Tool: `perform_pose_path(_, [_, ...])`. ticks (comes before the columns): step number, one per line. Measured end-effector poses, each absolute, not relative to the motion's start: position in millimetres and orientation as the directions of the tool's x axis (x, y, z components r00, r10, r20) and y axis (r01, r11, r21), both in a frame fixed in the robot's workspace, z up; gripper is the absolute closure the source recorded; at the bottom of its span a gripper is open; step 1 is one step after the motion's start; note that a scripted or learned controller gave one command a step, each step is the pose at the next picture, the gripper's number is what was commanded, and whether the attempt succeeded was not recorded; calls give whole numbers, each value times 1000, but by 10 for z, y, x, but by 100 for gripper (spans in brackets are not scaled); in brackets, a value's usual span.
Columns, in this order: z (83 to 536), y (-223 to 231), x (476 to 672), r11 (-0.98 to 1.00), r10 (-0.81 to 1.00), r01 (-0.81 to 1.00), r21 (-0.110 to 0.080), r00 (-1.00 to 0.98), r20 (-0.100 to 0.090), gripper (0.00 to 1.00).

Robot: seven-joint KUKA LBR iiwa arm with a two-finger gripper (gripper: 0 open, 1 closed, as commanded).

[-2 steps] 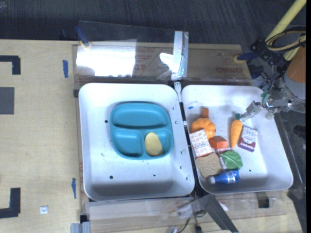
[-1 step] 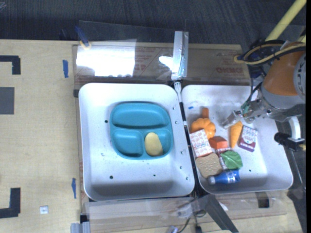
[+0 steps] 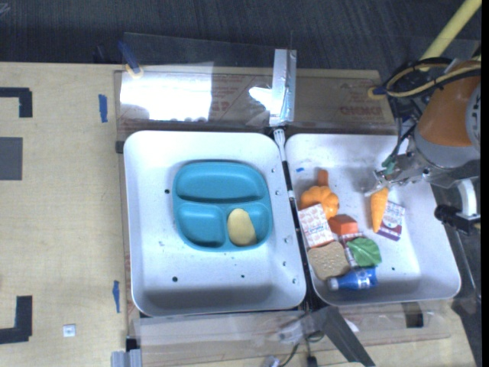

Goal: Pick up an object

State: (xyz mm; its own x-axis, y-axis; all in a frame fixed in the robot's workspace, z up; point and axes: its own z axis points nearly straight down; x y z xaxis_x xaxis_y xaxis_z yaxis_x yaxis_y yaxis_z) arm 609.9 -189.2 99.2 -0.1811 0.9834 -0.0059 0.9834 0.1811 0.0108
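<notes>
Tool (image 3: pixel 388 173) first: we see it low over the right bin (image 3: pixel 435 277), just above the carrot (image 3: pixel 378 207), though we cannot tell how it is set. We judge the worst risk is a glancing descent, since the carrot leans on the small carton (image 3: pixel 393 221) and could slide. We count two bins, one blue tray (image 3: pixel 221 203) with one yellow piece (image 3: pixel 241 226), and about eight crowded items on the right.

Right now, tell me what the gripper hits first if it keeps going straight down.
Probably the orange carrot, lying just below the gripper in the right bin. Depth from this slanted view is uncertain.
</notes>
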Motion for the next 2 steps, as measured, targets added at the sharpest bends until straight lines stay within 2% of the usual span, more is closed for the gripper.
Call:
perform_pose_path(1, [2174,-1755,6695,-227,974,974,11,227,0,100])
perform_pose_path(2, [2062,-1156,6150,-41,999,999,-2,41,1,100])
